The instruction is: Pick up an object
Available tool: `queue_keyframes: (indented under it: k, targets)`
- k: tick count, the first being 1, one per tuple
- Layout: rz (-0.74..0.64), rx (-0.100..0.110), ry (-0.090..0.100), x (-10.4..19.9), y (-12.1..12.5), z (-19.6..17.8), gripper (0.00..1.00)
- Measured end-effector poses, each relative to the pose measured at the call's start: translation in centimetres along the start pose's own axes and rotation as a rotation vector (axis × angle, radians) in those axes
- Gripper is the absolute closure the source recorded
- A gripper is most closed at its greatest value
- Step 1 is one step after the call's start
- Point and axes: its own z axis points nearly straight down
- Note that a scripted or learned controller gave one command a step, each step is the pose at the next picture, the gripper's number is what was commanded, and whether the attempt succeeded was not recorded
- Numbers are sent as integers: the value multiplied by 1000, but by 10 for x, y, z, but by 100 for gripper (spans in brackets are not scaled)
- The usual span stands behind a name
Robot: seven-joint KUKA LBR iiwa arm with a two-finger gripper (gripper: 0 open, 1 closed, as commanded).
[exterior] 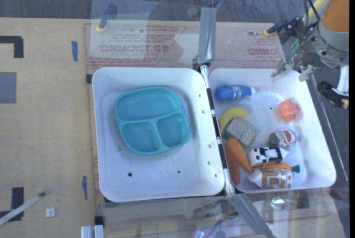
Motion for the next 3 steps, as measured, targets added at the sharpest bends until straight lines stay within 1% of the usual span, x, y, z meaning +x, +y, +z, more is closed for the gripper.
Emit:
queue_keyframes:
  k: [1, 2, 3]
  targets:
    - [170, -5, -3, -20, -2, -64, 0]
    - [-174, -1, 0, 18, 5, 86, 0]
    - [-23, 13, 1, 31, 1, 103, 0]
